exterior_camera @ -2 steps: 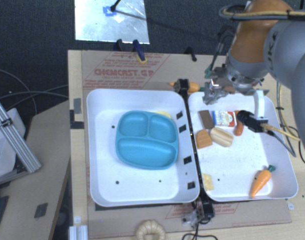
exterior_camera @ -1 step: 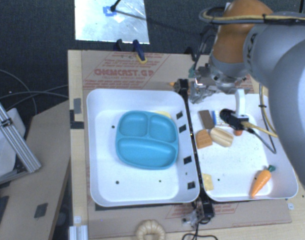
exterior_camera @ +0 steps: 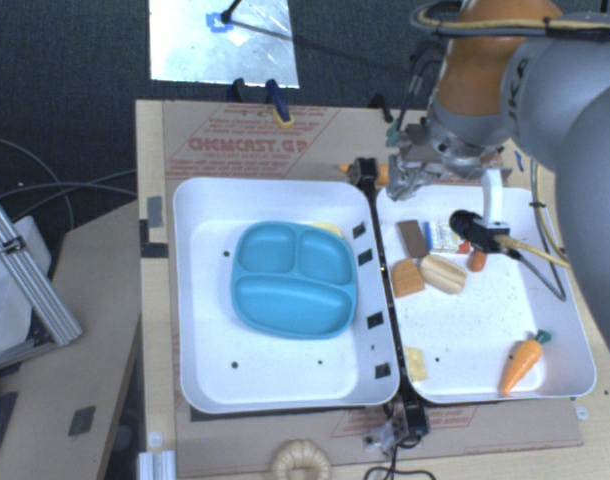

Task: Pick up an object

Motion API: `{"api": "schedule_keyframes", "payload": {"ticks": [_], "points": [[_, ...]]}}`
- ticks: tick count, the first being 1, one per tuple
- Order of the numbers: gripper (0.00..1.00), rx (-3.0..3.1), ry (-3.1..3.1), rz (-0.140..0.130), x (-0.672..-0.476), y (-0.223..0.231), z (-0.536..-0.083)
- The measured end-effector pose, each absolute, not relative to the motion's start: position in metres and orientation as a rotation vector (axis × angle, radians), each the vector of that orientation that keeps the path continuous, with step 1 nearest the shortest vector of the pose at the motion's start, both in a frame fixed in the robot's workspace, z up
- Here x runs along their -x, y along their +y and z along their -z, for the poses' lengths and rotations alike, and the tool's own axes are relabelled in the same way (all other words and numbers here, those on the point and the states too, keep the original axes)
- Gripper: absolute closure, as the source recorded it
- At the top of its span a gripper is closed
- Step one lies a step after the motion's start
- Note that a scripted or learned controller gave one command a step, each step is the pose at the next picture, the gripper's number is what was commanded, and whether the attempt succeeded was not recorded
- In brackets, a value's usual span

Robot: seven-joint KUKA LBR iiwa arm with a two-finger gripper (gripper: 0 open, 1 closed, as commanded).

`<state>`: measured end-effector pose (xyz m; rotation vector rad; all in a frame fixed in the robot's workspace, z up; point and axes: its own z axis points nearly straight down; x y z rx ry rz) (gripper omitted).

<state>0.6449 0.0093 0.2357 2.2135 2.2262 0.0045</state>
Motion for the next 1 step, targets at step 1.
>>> {"api": "schedule_keyframes", "payload": {"ticks": [1], "points": [[1.00, -2.220, 2.221, -0.002, -0.6442, 0.0020, -0.2301]]}}
